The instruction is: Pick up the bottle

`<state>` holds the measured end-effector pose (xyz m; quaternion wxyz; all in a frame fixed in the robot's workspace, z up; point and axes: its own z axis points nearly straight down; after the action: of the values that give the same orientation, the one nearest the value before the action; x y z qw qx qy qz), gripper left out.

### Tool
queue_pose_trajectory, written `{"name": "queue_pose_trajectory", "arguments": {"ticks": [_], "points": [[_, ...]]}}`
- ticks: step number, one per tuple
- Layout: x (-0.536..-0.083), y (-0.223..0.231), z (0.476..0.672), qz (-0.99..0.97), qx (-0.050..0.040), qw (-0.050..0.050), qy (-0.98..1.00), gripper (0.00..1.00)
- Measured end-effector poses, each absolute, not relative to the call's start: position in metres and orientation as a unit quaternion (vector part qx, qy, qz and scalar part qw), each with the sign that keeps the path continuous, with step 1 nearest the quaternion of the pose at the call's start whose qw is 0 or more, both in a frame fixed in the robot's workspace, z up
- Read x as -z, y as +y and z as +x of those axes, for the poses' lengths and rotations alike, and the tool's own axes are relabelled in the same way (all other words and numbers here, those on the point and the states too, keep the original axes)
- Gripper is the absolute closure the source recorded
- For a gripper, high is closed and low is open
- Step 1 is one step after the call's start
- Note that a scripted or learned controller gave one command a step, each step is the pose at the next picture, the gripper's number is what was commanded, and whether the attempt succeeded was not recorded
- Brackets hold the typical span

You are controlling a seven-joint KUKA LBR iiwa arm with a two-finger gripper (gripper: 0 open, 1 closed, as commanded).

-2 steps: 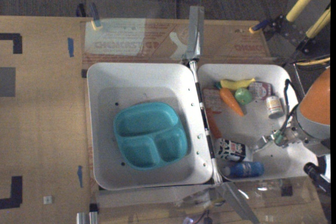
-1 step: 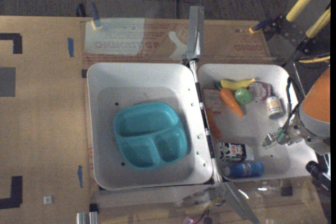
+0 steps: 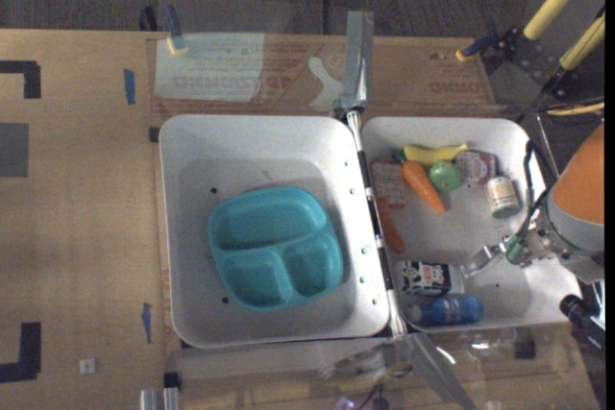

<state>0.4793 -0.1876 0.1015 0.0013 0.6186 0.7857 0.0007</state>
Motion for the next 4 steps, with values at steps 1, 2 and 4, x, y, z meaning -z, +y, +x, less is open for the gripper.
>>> {"name": "queue_pose_trajectory", "arguments": {"ticks": [1,2,4], "points": [[-0.151,-0.216,0.562,0.520,-0.0004,0.003,0.854,0.00],[-0.164,-0.221,0.597,0.415,-0.0004,0.004,0.910,0.00],[-0.100,-0.183,0.520,0.440,-0.0007,0.001,0.898,0.00]]}}
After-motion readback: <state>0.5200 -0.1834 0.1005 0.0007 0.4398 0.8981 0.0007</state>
